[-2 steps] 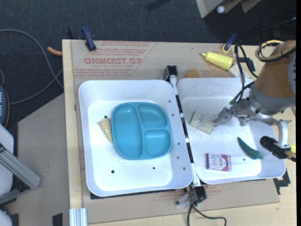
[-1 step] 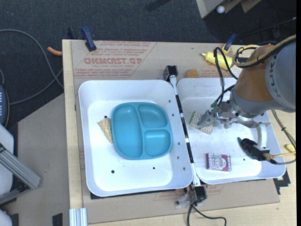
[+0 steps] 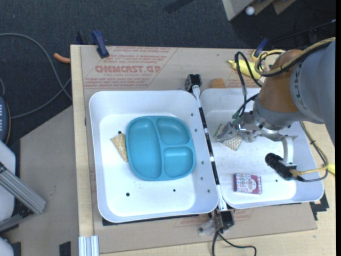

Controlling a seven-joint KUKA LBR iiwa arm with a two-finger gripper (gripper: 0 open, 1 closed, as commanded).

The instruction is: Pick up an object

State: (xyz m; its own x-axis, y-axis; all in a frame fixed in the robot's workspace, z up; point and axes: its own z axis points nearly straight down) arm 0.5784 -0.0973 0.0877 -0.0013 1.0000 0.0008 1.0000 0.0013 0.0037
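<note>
Camera view reads "CHEMCAST" in red on the brown board (image 3: 128, 63) behind the bins. Left bin (image 3: 106, 196) holds a blue divided plate (image 3: 160, 147) with a tan sponge (image 3: 120, 145) touching its left edge. In the right bin (image 3: 303, 193), the gripper (image 3: 230, 134) sits clamped on a small speckled object (image 3: 231, 141); a red-patterned packet (image 3: 247, 184) lies nearer the front.
</note>
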